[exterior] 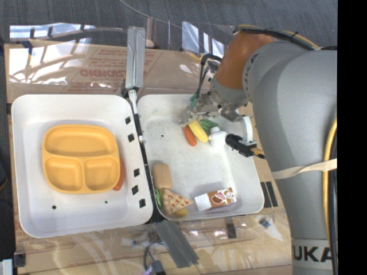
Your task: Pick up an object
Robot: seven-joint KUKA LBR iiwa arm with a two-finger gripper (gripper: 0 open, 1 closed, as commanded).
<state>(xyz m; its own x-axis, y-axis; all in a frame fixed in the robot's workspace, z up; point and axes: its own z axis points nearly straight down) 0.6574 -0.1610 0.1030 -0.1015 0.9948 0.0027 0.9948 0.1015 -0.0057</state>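
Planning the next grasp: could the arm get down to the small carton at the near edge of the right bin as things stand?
Probably yes. The carton lies apart from the waffle toy, nothing above it; the gripper is over the banana.

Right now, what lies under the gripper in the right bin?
Under the gripper lie a yellow banana and an orange carrot, side by side on the right bin floor. The arm covers anything further right.

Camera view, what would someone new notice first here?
Likely the big grey arm filling the right side, its orange band above the right bin. Next, the yellow divided tray in the left bin, then the small toy foods by the gripper.
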